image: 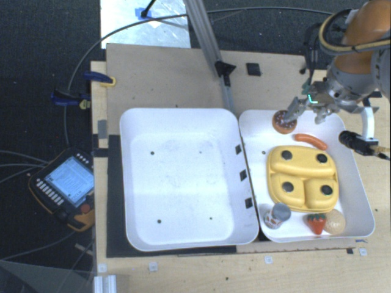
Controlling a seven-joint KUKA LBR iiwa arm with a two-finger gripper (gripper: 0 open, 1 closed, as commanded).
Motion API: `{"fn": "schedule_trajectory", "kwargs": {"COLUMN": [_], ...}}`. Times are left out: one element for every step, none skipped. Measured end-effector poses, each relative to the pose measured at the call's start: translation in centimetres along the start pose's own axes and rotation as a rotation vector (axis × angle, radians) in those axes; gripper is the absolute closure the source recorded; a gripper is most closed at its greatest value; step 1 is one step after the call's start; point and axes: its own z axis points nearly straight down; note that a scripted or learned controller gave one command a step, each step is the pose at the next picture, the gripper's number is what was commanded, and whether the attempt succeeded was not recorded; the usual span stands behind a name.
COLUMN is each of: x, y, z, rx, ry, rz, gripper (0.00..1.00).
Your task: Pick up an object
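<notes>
Several small objects lie in the right bin [360, 191]. A big yellow moulded toy [303, 177] with dark round spots fills its middle. At the bin's far edge sits a brown ring-shaped donut [284, 122], and just right of it lies an orange sausage [310, 141]. A grey-topped little cup [278, 214], a red strawberry [316, 223] and a beige ball [335, 223] line the near edge. My gripper [307, 113] hovers over the bin's far edge, open, its left finger [294, 109] right beside the donut. Nothing is between the fingers.
The left bin [180, 176] is a wide white tray beside the right one. A slanted metal pole [204, 29] crosses the bench behind the bins. A black clip [253, 69] lies on the board, and a teach pendant [64, 185] rests off the bench at left.
</notes>
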Motion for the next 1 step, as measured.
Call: {"fn": "schedule_trajectory", "kwargs": {"x": [0.01], "y": [0.1], "z": [-0.18], "rx": [-0.004], "ry": [0.0], "rz": [-0.001], "gripper": [0.0]}}
